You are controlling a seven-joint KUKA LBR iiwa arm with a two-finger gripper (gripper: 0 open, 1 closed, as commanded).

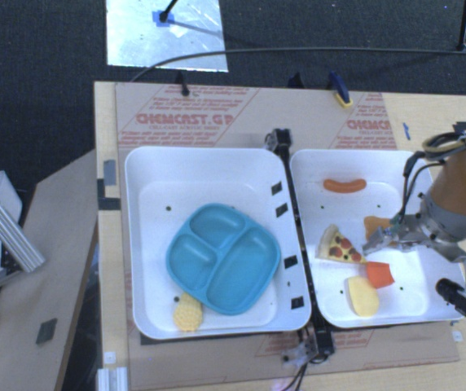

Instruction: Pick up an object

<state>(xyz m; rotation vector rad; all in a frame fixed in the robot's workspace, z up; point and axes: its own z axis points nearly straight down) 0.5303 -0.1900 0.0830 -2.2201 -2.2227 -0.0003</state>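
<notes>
background: dark carpet around a pale wooden bench (62, 218); a shiny foil sheet (166, 21) lies on the floor at the far side, and a cable runs across behind the bench.
bench: a brown printed cardboard sheet (217, 116) under two white bins set side by side, their inner walls touching along black clips.
left bin (147, 177): a blue divided plate (222, 257) fills much of the middle; a yellow corn piece (188, 313) lies at its near-left edge, close to the bin's near wall. open floor is left along the far and left sides.
right bin (314, 300): a sausage (345, 186) lies near the far wall, well apart from the rest. a pizza slice (339, 247) sits left of centre; an orange-red block (380, 274) and a pale yellow piece (363, 296) lie just beside each other toward the near wall. a small brownish piece (375, 223) lies by the jaws.
open room: bare floor between the sausage and the pizza slice, and at the near-right corner.
arm: reaches in from the right over the right bin's right wall, orange band above the wrist.
jaws (377, 241): low over the bin floor, between the pizza slice and the orange-red block; cannot tell whether they are released or clenched, and nothing is seen between them.
</notes>
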